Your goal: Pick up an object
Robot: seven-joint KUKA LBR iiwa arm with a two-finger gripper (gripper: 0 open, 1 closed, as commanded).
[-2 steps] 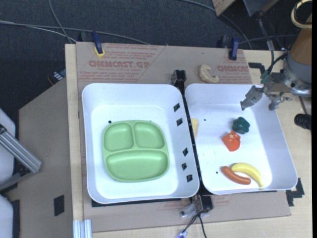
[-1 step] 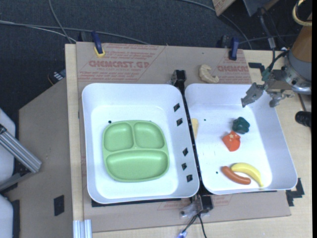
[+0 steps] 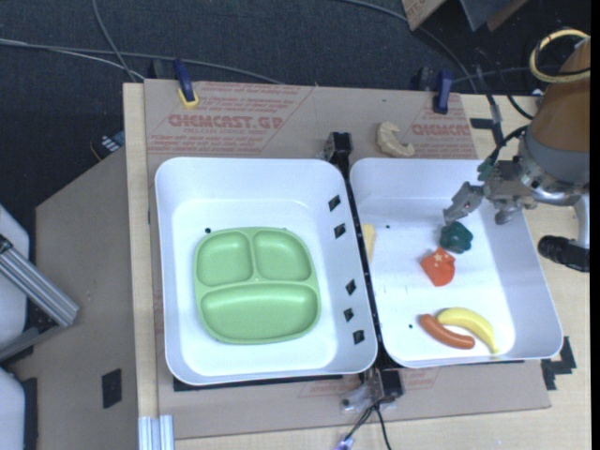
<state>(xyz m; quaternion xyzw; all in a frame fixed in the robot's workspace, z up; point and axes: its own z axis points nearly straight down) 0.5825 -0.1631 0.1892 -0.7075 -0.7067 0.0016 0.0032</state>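
Observation:
In the right bin (image 3: pixel 525 279) lie a dark green toy vegetable (image 3: pixel 457 237), a red-orange toy (image 3: pixel 438 267), a yellow banana (image 3: pixel 469 325) and a red sausage (image 3: pixel 445 331). My gripper (image 3: pixel 485 206) hangs over the bin's upper right part, just up and right of the green toy. Its two grey fingers (image 3: pixel 463 201) are spread apart with nothing between them.
The left bin (image 3: pixel 178 251) holds a green divided plate (image 3: pixel 257 284). A pale yellow piece (image 3: pixel 368 241) sits at the divider between the bins. A beige object (image 3: pixel 394 140) lies on the cardboard behind the right bin. Clamps stand at the board's back edge.

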